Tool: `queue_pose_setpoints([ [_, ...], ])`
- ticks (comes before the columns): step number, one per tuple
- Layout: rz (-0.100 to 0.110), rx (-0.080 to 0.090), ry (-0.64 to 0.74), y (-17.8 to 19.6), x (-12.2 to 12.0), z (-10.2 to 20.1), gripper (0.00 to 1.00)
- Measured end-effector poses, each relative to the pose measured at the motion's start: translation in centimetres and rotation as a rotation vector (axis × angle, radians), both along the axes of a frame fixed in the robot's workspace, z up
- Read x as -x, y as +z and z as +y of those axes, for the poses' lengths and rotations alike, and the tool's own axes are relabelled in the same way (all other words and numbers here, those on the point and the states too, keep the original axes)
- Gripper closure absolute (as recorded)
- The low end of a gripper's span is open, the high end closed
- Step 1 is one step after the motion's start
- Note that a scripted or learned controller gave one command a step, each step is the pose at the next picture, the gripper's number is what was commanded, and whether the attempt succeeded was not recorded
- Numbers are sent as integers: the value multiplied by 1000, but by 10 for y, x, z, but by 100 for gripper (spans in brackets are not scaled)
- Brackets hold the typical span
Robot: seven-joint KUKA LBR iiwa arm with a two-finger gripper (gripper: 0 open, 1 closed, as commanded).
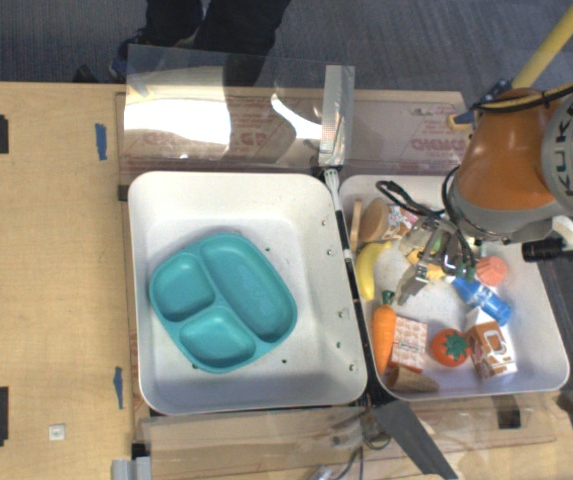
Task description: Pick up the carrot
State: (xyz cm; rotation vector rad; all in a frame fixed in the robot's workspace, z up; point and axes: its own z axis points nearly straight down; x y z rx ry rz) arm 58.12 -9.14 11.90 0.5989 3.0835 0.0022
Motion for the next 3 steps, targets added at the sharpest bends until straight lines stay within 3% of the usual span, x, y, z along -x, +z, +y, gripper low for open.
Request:
queue_pose_setpoints([
  [1,-5,2,42,-32,-17,-4,0],
  [3,-5,2,42,-32,-17,-4,0],
])
